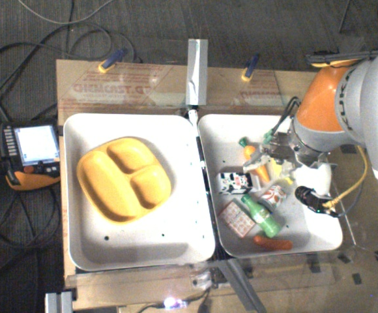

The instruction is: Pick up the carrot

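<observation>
The carrot point(249, 151) lies in the right bin point(319, 240) near its upper left, orange with a green top pointing up-left. My gripper point(266, 165) hangs directly over the carrot's lower end, reaching in from the right. It covers part of the orange body, and a bit of orange shows again just below it. Whether the carrot is gripped is hidden by the wrist.
Below the gripper in the right bin lie a black-and-white carton point(233, 182), a small printed packet point(274, 195), a green bottle point(262, 216), a checked packet point(236, 219) and a red sausage point(273, 244). The left bin point(91, 246) holds a yellow divided plate point(124, 177).
</observation>
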### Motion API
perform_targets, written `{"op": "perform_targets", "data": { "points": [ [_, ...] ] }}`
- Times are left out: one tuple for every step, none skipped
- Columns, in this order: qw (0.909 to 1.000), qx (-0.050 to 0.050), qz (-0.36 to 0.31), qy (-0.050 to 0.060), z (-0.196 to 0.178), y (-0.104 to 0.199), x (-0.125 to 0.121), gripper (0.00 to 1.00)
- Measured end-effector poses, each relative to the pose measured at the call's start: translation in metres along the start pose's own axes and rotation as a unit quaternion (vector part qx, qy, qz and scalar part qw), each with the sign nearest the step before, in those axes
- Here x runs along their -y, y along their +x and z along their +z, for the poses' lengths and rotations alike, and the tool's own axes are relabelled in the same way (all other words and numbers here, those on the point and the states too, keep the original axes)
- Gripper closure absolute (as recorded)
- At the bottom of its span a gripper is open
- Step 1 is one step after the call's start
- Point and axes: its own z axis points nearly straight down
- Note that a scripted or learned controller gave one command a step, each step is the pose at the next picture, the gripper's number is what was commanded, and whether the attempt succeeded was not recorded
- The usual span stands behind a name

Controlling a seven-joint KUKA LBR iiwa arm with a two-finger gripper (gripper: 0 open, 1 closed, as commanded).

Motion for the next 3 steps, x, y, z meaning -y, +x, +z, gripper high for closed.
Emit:
{"op": "perform_targets", "data": {
  "points": [
    [0.9997, 0.000, 0.026, 0.001, 0.004, 0.030, 0.023, 0.00],
    [0.9993, -0.001, 0.036, -0.012, 0.048, -0.003, -0.025, 0.00],
    [0.9993, -0.002, 0.036, -0.009, 0.042, -0.001, -0.024, 1.00]
  ]
}}
